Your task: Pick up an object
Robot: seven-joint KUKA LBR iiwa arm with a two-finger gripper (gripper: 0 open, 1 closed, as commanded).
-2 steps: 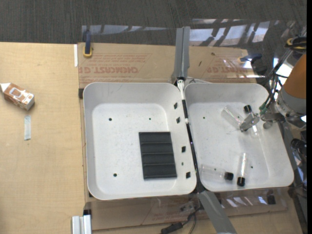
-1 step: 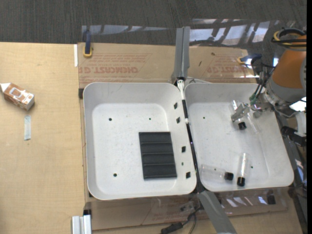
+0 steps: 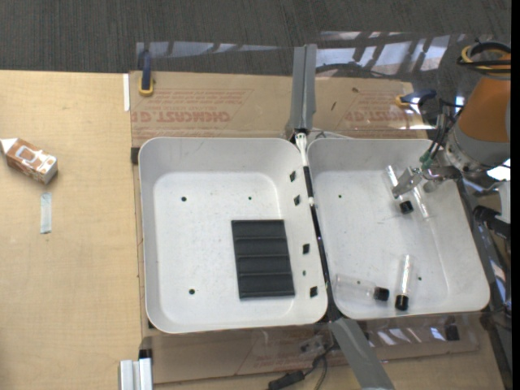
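The gripper [image 3: 404,187] hung over the right bin [image 3: 455,299], a clear black-capped vial [image 3: 404,192] seemingly between its narrowed fingers, its long axis slanting toward the bin's near edge, where two more vials [image 3: 401,283] lay.

Bright, even overhead light, white bins [image 3: 162,218] nearly overexposed, soft faint shadows along their walls, glare streaks on clear plastic sheeting [image 3: 382,51] at top, slightly soft focus throughout
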